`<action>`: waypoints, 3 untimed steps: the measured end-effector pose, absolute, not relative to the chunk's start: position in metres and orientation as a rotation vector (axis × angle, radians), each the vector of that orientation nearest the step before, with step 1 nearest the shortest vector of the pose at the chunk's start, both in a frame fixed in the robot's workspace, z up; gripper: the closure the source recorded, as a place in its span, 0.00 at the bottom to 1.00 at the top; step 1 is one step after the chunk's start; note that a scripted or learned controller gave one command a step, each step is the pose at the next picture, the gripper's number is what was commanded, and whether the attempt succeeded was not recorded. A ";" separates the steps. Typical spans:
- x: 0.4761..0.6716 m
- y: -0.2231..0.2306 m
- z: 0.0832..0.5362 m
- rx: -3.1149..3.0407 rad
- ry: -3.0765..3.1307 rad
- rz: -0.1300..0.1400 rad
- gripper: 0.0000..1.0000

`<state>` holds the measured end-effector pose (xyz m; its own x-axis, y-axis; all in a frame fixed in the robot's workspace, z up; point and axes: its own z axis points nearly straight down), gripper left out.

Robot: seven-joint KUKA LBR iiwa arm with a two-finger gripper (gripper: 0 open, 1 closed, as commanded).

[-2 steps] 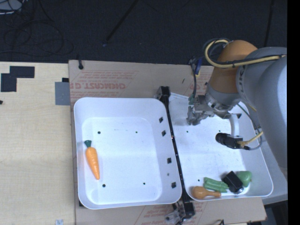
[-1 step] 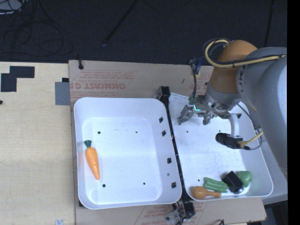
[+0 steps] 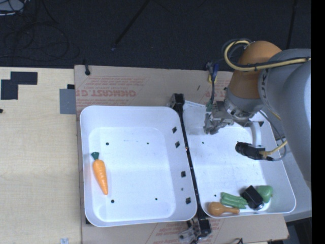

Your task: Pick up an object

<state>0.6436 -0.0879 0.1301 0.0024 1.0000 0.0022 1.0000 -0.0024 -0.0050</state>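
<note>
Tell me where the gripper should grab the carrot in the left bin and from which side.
Probably from straight above, closing across the thick orange body of the carrot, just below its green top. It lies flat and alone, lengthwise along the left bin, near the left wall, so its long sides look reachable; the narrow tip offers less to hold.

Orange carrot [image 3: 100, 176], 2 white bins [image 3: 129, 117]

A sheet of brown cardboard [image 3: 132, 85] is lying under both bins, its red printing showing at the far side. To its left, pale wooden bench [image 3: 35, 151] is carrying dark patches, and black cables [image 3: 30, 4] are trailing across the dark far floor.
</note>
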 end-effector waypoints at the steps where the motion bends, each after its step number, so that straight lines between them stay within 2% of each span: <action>1: 0.644 -0.088 0.130 -2.220 -2.215 0.003 0.00; 2: 0.644 -0.089 0.140 -2.221 -2.214 0.002 1.00; 3: 0.644 -0.089 0.140 -2.221 -2.215 0.002 0.00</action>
<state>0.6437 -0.0890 0.1402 0.0030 1.0000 0.0024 1.0000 -0.0030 -0.0046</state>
